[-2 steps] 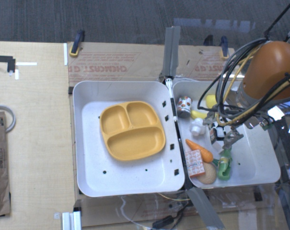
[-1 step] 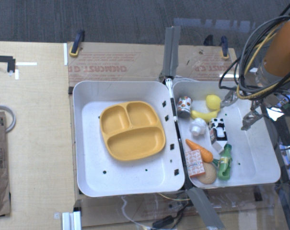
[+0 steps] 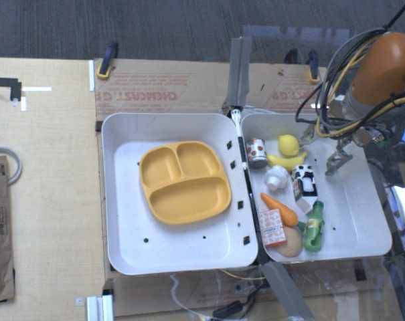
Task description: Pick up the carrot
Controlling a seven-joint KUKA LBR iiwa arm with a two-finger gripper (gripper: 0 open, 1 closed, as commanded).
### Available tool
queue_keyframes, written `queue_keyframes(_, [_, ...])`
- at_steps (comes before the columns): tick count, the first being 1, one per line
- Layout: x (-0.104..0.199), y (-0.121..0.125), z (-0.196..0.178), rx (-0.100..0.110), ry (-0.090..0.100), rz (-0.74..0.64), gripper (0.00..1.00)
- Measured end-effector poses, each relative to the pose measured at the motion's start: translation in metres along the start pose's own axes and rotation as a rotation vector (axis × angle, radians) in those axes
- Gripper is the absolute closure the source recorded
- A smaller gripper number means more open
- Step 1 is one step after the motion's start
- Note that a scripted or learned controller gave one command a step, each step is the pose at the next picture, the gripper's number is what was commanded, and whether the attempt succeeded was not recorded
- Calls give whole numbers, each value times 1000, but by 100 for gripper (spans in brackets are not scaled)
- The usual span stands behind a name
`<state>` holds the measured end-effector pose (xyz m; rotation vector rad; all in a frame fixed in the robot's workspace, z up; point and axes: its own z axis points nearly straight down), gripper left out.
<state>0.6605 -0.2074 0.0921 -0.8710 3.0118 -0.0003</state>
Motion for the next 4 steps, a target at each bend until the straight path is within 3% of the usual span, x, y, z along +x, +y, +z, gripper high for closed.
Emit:
queue_keyframes(1, [76,32,-102,-2,3,-43,0])
queue_keyframes(2, [112,109,-138,-4,4,-125,0])
queue_keyframes(3, [85,161,-48,-6,4,-327,0])
queue_keyframes(4, [49,136,-1,-1,1,-359,0])
